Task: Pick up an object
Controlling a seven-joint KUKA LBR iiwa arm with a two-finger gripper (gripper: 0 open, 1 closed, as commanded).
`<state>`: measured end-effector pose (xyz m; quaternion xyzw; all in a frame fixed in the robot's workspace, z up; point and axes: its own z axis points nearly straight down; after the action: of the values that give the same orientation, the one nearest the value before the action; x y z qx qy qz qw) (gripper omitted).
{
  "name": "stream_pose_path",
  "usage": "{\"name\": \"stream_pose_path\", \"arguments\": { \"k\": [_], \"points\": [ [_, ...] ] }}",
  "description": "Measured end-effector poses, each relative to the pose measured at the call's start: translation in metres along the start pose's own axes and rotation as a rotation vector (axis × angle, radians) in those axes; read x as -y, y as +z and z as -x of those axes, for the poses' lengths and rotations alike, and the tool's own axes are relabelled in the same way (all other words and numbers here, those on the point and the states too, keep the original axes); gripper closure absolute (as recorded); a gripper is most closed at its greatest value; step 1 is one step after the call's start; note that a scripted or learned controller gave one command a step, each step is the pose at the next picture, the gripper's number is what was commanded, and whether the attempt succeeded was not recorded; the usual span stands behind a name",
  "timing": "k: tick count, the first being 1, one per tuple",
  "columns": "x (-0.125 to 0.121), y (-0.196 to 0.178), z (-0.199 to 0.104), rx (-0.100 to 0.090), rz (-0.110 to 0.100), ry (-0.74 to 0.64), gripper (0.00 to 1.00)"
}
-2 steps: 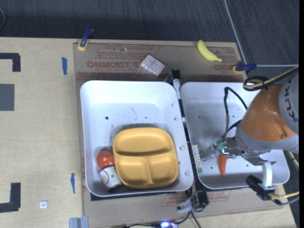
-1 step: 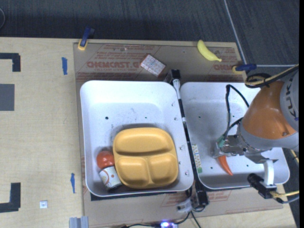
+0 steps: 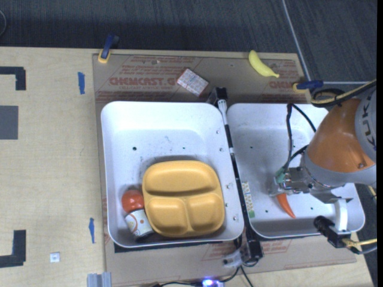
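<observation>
Camera view shows the pincer (image 3: 291, 184) low in the right bin (image 3: 263, 130), directly above the upper end of an orange carrot (image 3: 285, 204). Finger state cannot be determined. Carrot lies on the bin floor near the front wall, long axis running from the pincer toward the front-right. Judgement: a short straight descent reaches it.

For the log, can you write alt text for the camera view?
The grey and orange robot arm reaches into the right white bin, its gripper just above a small orange carrot-shaped object. The left white bin holds a yellow compartment tray and a small orange-and-white toy.
</observation>
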<state>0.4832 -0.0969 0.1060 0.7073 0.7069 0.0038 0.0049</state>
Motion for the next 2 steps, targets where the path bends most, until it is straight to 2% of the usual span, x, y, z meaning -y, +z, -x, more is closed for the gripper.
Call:
{"name": "stream_pose_path", "arguments": {
  "k": [1, 2],
  "points": [
    [-0.003, -0.085, -0.103, -0.003, -0.010, -0.002, 1.00],
    [0.002, -0.085, -0.044, -0.002, -0.011, -0.001, 1.00]
  ]
}}
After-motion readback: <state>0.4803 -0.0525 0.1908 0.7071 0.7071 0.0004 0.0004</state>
